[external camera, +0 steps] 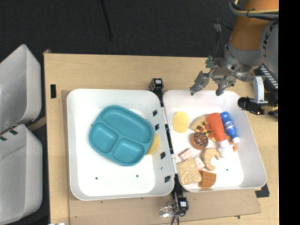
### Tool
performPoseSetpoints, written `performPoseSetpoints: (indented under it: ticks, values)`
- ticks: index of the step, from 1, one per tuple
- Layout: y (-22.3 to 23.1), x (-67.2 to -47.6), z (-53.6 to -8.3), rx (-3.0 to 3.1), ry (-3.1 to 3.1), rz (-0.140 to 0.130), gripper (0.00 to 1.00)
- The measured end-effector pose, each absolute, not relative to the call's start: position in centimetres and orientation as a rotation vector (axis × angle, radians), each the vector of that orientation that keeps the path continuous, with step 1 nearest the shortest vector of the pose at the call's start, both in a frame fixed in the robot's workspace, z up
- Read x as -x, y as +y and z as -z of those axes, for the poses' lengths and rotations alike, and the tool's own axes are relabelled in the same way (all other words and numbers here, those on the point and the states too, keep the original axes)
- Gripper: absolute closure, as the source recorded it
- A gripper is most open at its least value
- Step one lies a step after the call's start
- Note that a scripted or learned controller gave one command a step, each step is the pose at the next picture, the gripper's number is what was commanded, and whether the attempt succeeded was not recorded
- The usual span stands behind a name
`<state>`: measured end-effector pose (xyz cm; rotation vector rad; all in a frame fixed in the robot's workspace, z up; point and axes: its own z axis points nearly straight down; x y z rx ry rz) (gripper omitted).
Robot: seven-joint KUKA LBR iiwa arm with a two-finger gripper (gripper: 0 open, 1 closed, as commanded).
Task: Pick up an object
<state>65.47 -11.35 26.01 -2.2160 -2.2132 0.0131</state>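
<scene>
So the stuff to grab is all piled in the right bin (pixel 248 170). There's a yellow lemon-looking piece (pixel 181 121) near the bin's upper left, sitting a bit apart from the rest. Then a cluster: a slice of pizza (pixel 200 125), a chocolate donut with sprinkles (pixel 200 139) right below it, an orange-red bottle (pixel 216 126) lying down, and a blue bottle (pixel 228 124) lying just beside that, pretty much touching. Lower down there's a croissant-ish pastry (pixel 211 157), a square cracker (pixel 189 171), a small brown toast-like piece (pixel 208 178) and a little pink-and-white thing (pixel 186 153) I can't really identify.

The gripper (pixel 207 87) hangs over the back edge of that right bin, above the pile and not touching any of it. Its two fingers (pixel 198 83) are spread apart with nothing between them. The arm (pixel 248 32) comes in from the right, orange band above the wrist.

The left bin (pixel 77 172) has a teal divided plate (pixel 121 135) roughly in the middle, tilted a little, with something pale yellow (pixel 153 145) peeking out from under its right edge. Both bins sit side by side on the wooden bench (pixel 56 69), touching along the middle seam.
</scene>
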Motion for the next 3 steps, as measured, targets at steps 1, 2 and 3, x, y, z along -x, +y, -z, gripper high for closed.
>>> performPoseSetpoints:
  ticks: [1, 2, 3]
  values:
    - [-11.3, -65.6, -26.7, 2.219, -2.222, -0.001, 0.0]
    - [-10.9, -65.6, -22.2, 2.218, -2.221, -0.007, 0.0]
    - [-10.3, -65.1, -16.0, 2.217, -2.219, -0.009, 0.0]
